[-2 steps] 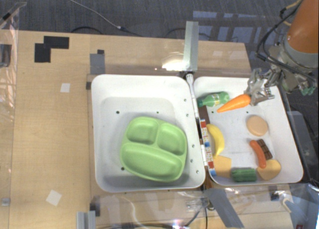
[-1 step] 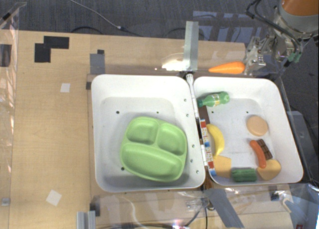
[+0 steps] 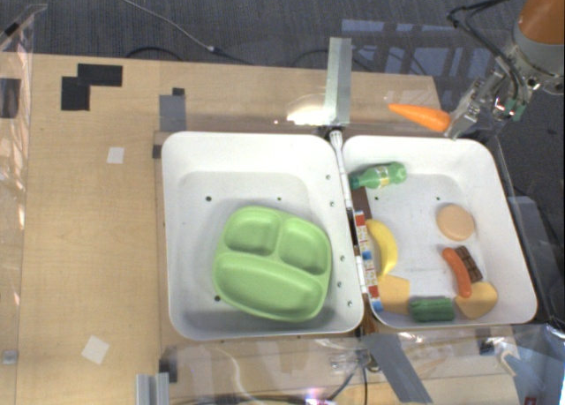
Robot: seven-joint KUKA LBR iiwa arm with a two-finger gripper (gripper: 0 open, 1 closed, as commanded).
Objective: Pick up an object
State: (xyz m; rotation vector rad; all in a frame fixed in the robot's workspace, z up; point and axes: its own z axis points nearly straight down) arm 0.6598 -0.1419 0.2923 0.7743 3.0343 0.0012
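An orange carrot (image 3: 417, 115) hangs over the back edge of the right bin (image 3: 519, 253), its thick end between the fingers of my gripper (image 3: 456, 123). The gripper comes down from the upper right and is shut on that end. Below in the right bin lie a green bottle (image 3: 380, 175), a banana (image 3: 383, 246), a round tan disc (image 3: 456, 221), a red sausage (image 3: 458, 273), a yellow wedge (image 3: 394, 289), a dark green piece (image 3: 431, 308) and a tan piece (image 3: 478, 300).
The left bin (image 3: 175, 218) holds a green divided plate (image 3: 272, 262). A metal post (image 3: 339, 86) stands behind the seam between the bins. Black cables (image 3: 481, 11) loop near the arm at the upper right.
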